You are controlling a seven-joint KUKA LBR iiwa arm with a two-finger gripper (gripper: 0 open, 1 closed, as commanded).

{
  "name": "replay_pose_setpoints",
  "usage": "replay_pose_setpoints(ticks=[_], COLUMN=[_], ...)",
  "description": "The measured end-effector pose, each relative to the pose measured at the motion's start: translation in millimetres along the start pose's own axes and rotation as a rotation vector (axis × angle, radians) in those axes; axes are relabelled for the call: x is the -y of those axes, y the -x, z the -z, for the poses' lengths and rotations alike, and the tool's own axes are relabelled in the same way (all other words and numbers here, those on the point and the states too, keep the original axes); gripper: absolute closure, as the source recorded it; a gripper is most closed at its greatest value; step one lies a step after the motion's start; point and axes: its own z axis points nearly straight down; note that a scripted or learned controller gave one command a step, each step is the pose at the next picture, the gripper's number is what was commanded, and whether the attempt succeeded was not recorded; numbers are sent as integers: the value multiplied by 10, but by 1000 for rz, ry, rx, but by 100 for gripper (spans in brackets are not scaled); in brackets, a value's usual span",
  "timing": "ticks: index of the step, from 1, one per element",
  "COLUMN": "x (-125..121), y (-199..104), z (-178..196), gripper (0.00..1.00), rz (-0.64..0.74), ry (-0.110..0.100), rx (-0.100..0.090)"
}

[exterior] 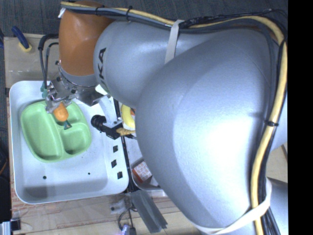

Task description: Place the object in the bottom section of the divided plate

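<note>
White bin [63, 187] — yellow item [128, 117] beside it

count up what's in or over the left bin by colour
green: 1, the divided plate
orange: 1, a small carrot-like toy with a green tip, at the gripper above the plate
total: 2

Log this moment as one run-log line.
arm: over left bin | end effector: above green divided plate | small orange object: at end effector tip, grasp unclear | placement: not confirmed
</note>
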Motion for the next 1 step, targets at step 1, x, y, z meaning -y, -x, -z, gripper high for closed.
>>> replay_pose_setpoints(ticks=[1], x=[0], y=[-4], z=[1], gripper=[0], rz=[1], ry=[0], rx=[0])
